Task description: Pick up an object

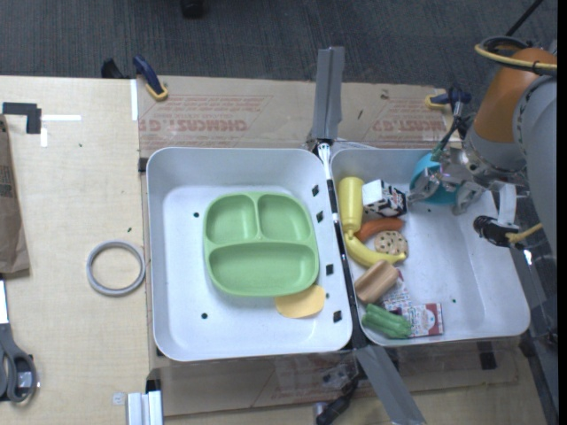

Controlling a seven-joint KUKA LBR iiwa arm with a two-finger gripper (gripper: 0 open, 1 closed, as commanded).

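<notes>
The objects to pick from lie packed along the left wall of the right bin [496, 321]: a yellow bottle [351, 200] at the top, a black-and-white carton [384, 197] just beside it, then a sausage [382, 228], a cookie [390, 243] resting on a banana [368, 254], a hot dog bun [376, 280], a green vegetable [386, 321] and a flat red-and-white packet [416, 312] nearest the front. The gripper [432, 186] hangs at the bin's far end, near the carton, with something turquoise [431, 164] at its tip (part of the tool or a held object, I cannot tell which), and whether its fingers stand wide or narrow cannot be made out.

To do the pick well, I would choose a piece with free flanks; the bottle and carton are closest, and the carton's right side faces bare bin floor, so a straight descent there looks cleanest. The bin wall and the divider crowd anything approached from the left, and the pile's overlap risks dragging neighbours along.

The left bin [168, 237] holds a green divided plate [261, 242] with a yellow chip [300, 304] at its front edge. Out on the worktop [71, 202] lie a grey ring [116, 266] and scissors [16, 370].
</notes>
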